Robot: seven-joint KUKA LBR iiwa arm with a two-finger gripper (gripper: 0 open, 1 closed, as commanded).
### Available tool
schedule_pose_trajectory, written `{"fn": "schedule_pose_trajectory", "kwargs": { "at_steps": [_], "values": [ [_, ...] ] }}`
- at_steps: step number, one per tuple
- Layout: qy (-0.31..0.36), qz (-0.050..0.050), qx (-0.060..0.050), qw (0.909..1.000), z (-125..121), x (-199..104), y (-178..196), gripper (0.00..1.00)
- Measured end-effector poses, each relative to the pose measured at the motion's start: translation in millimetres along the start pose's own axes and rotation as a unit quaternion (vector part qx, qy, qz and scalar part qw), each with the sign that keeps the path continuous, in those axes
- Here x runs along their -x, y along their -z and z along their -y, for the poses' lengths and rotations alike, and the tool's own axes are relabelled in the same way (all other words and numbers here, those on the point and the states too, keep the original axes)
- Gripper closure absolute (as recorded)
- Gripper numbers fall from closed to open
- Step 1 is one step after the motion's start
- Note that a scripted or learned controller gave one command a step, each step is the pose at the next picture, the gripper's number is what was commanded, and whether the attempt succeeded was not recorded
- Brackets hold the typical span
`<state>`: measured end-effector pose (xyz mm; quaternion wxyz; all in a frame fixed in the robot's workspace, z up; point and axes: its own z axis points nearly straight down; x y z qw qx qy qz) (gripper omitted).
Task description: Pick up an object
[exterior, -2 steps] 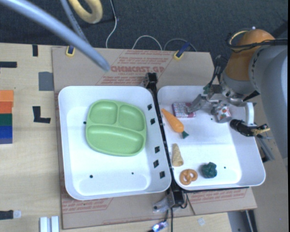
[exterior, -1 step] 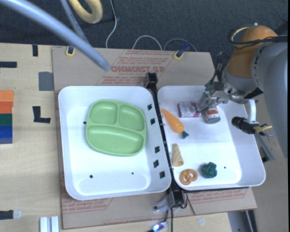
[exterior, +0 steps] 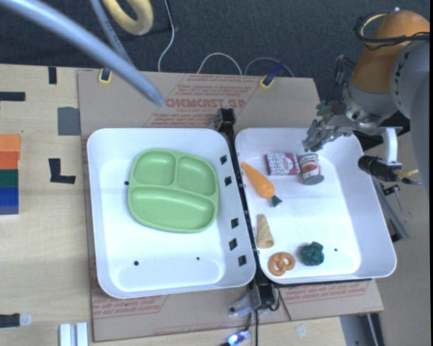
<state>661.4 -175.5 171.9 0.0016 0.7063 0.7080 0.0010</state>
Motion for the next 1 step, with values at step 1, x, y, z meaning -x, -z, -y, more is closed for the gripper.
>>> {"fn": "schedule_pose_trajectory", "kwargs": {
  "at_steps": [1],
  "values": [
    [0.000,0.000,0.000,1.0000,-1.0,-0.6,49.7,1.00]
  ]
}}
